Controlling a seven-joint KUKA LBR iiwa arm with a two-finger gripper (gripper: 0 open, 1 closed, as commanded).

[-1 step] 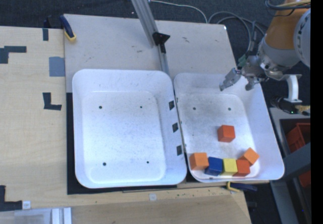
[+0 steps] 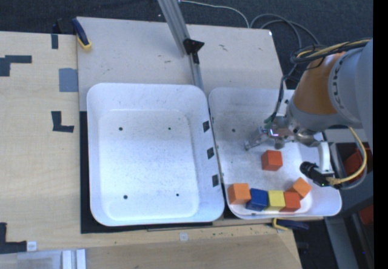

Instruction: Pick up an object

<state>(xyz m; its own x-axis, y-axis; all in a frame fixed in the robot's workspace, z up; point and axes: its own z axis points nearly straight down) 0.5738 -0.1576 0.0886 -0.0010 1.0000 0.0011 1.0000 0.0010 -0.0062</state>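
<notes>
We see the grey arm with its orange band [image 2: 315, 89] reaching in from the right of the frame over the right-hand shallow white bin [image 2: 233, 110]. Its tool [image 2: 257, 140] sits low in the middle of that bin, metal fingers pointing toward the left; we cannot tell whether they are spread or pressed together, and we see nothing between them.

The nearest candidate is a lone small orange cube [image 2: 271, 160], lying on the bin floor just below and to the right of the tool, apart from it. Along the bin's lower edge a cluster crowds together: an orange block [image 2: 239, 192], a blue block [image 2: 257, 199], a yellow block [image 2: 277, 199], a red-orange block [image 2: 292, 200] and another orange block [image 2: 301, 187].

We judge the lone cube to be light, rigid and probably smooth-faced, so it should not deform but could slide or twist if pinched off-centre. We would take it across two opposite flat faces, squarely at mid-height. Standing free, it offers room on both sides.

The left-hand shallow white bin [image 2: 97, 140] lies on the table [image 2: 36, 80] beside it.
</notes>
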